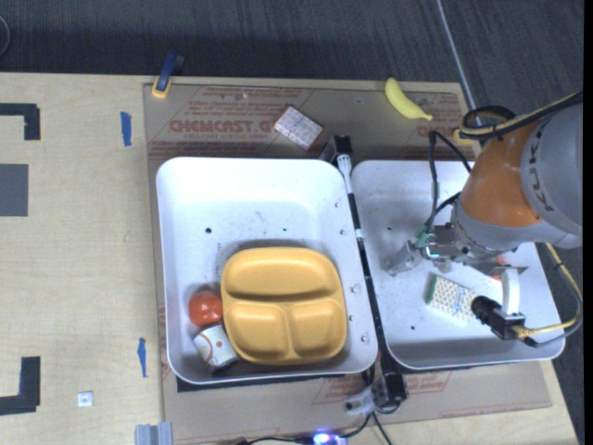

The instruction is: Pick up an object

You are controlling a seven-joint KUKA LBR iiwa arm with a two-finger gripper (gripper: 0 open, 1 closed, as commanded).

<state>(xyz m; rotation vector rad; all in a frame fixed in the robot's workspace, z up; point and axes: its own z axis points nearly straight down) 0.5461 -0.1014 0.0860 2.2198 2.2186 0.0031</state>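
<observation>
the gripper is seen low in the right bin; its grip state cannot be told. a patterned sponge lies at its four o'clock.

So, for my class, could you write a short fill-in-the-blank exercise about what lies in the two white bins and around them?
1. The yellow three-compartment plastic tray lies in the ____ bin.
2. The small orange-red ball touches the tray's ____ side.
3. The yellow banana-shaped toy lies on the ____ board, outside both bins.
4. The robot's gripper is over the ____ bin.

Missing words: left; left; cardboard; right
</observation>
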